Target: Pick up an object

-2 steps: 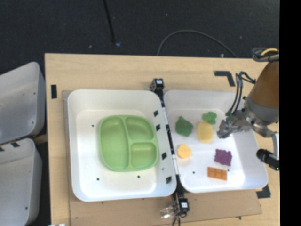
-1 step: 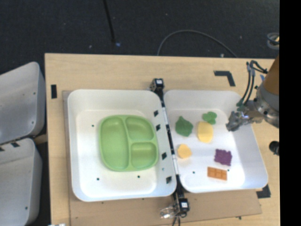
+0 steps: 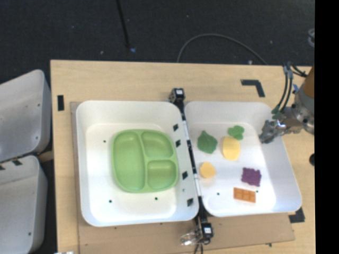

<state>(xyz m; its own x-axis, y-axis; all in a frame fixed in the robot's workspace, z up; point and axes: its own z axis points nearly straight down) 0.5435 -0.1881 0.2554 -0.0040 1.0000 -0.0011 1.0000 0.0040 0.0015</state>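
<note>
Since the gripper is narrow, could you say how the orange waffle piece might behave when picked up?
The orange waffle piece lies flat and thin, so the fingers probably get little edge to grip. It looks stiff and light, unlikely to roll, though it might slide on the smooth white bin.

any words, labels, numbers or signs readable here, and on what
None can be read.
The green divided plate, the orange waffle-like piece and the purple piece bear no text.
The small black fittings along the divider between the bins are too small to show any marking.

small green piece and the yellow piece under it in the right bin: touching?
Cannot tell. In the camera view the small green piece sits right against the upper edge of the yellow piece; no clear gap, no clear contact.
</note>
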